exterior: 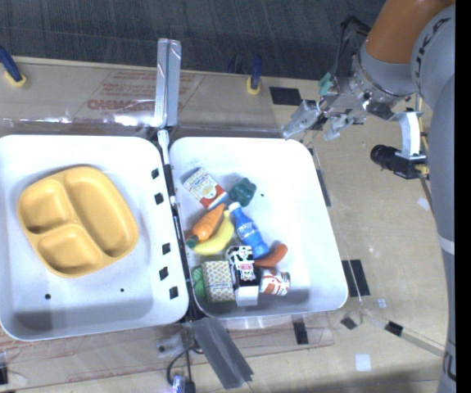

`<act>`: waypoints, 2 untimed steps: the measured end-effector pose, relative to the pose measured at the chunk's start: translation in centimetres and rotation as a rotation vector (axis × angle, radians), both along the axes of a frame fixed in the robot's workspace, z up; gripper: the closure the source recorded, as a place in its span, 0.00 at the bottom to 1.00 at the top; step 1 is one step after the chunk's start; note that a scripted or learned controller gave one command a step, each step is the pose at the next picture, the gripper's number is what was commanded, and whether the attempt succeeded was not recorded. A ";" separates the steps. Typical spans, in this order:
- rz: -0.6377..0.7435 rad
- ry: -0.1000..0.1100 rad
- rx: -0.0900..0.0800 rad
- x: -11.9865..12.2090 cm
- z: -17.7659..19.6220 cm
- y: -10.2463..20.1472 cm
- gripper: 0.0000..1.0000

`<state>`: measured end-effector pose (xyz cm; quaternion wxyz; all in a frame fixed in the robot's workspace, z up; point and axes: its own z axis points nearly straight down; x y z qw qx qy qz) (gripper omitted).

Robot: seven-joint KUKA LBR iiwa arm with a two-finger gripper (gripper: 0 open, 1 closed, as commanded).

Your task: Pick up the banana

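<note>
The gripper [305, 121] hangs over the table just past the far right corner of the right bin [321, 219], its fingers apparently spread and pinching nothing, though they look small and blurred here. The banana [216, 241] lies in that bin's left half, under a carrot [210, 219] and beside a blue bottle [249, 234]. A yellow tray [77, 219] sits in the left bin [6, 301].

Grey arm [436, 97], orange band [403, 11], small pale metal hand [301, 123].
</note>
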<state>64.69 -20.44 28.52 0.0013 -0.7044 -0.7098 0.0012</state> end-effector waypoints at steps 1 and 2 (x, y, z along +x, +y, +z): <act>0.085 0.001 0.000 -2.6 -13.9 8.5 0.00; -0.050 -0.021 -0.004 -9.9 -18.5 9.7 0.00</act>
